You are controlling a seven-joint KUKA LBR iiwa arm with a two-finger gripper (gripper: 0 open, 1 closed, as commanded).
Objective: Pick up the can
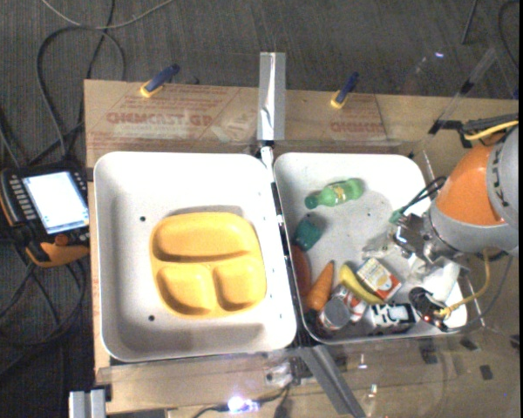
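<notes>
The can (pixel 335 313) lies at the near edge of the right bin (pixel 401 165), crowded between a carrot (pixel 321 286) and a banana (pixel 359 284). The gripper (pixel 411 233) hovers further right; whether its fingers are open cannot be told.

Carrot (pixel 321 286), banana (pixel 353 279) seemingly crowd can (pixel 335 313).

Yellow tray (pixel 209 263) in left bin (pixel 113 233), can (pixel 335 313) in right bin (pixel 366 165)
</notes>
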